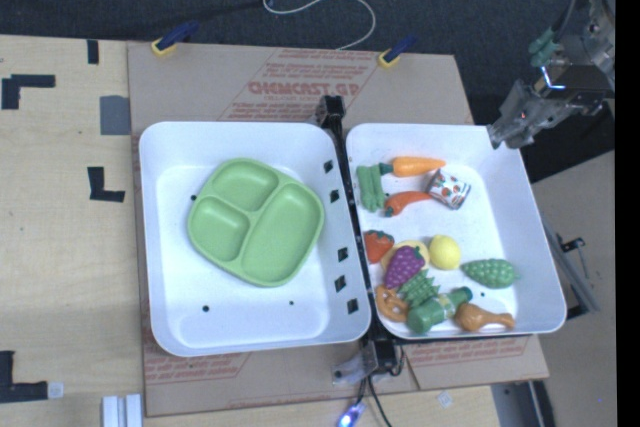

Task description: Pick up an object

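A light green plastic plate with three compartments (256,222) lies in the left shallow white bin (170,320), towards its middle. This bin touches the right shallow white bin (535,245) along a black clipped seam. Both sit on a brown cardboard sheet (290,85) printed with red lettering, held at its far edge by two yellow-and-blue clamps (175,37). A thin white cable (300,5) loops across the dark floor beyond the bench.

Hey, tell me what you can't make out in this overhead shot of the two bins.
- Claw: small and blurred by the right bin's far corner; open or shut is unclear.
- Arm: cut off by the right edge.
- Small can: label too small to read.
- Toy food pile: pieces overlap, hiding lower ones.
- Green plate: underside hidden.
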`<state>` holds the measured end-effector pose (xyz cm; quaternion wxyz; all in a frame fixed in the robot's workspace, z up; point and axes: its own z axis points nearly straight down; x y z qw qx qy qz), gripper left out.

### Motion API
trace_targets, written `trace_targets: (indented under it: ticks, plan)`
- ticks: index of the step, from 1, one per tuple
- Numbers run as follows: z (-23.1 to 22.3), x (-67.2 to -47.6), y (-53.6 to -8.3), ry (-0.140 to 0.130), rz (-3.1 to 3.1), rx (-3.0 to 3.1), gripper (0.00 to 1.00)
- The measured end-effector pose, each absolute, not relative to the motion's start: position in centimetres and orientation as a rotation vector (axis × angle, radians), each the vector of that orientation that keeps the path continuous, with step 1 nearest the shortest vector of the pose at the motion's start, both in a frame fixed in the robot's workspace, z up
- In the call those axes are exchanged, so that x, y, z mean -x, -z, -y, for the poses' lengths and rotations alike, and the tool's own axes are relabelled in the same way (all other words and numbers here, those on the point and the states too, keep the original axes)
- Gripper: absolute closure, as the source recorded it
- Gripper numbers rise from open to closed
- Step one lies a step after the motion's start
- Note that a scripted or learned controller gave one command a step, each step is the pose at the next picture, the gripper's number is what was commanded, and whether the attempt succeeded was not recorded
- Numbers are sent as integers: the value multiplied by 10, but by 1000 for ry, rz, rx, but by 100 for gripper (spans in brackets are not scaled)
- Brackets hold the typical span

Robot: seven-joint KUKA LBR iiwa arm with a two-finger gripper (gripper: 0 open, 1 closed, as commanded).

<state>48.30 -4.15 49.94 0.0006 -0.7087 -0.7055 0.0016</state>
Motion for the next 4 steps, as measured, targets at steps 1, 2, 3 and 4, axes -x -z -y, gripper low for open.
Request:
trace_targets:
  ticks: [1,2,3,4]
  plan:
    - [105,-483,-448,-7,2213,2226,100]
    - [113,-492,-398,-7,2218,2220,100]
    - [148,-483,-384,-5,2218,2223,100]
    - [146,-484,-543,14,2235,2231,100]
